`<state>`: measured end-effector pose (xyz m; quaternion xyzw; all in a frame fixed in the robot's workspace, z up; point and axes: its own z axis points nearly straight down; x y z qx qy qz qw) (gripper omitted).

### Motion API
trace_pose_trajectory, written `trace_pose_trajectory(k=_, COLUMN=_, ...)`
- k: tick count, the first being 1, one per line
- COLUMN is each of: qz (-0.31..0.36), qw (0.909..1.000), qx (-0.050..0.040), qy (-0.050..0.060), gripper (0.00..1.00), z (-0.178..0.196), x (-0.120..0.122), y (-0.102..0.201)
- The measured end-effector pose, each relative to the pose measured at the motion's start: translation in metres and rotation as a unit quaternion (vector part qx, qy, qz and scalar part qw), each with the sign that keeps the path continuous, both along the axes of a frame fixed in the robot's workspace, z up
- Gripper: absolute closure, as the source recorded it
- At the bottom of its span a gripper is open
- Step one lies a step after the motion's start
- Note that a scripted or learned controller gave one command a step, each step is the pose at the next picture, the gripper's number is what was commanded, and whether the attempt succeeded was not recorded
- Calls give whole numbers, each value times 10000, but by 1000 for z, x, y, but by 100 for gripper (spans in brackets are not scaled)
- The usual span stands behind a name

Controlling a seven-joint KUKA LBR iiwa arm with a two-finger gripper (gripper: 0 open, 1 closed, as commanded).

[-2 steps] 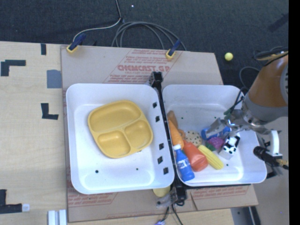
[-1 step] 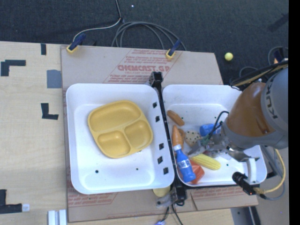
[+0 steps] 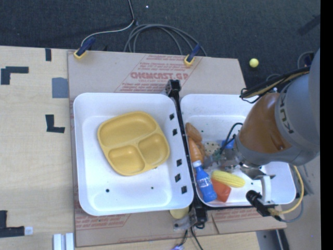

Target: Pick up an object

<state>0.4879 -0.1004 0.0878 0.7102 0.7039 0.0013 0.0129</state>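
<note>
I count 2 white bins, left bin (image 3: 83, 139) w/ 1 yellow tray (image 3: 133, 142), right bin (image 3: 208, 105) w/ 1 blue bottle (image 3: 204, 184), 1 corn cob (image 3: 228, 179), 1 carrot-ish piece (image 3: 195, 144), 1 red item (image 3: 222, 192), gripper (image 3: 229, 158) low over corn, can't tell its state, cardboard sheet (image 3: 156, 74) on wood bench (image 3: 26, 139), dark carpet (image 3: 62, 9) behind.

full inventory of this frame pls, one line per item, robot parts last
bins: 2, white, side by side on the bench
divided plate: 1, yellow, in the left bin
bottle: 1, blue with white cap, right bin near the divider
corn cob: 1, yellow, right bin, beside the bottle
red-orange object: 1, under the corn cob
carrot-like object: 1, orange, right bin along the divider
small ball: 1, yellow, on dark floor
clamps: 2, yellow-handled, board's far edge
arm: 1, grey and orange, over the right bin
</note>
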Motion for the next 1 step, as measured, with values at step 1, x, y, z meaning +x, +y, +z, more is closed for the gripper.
trace_pose_trajectory(k=1, qz=47, qw=9999, qx=80, qy=97, gripper=0, z=-1, x=40, y=-2)
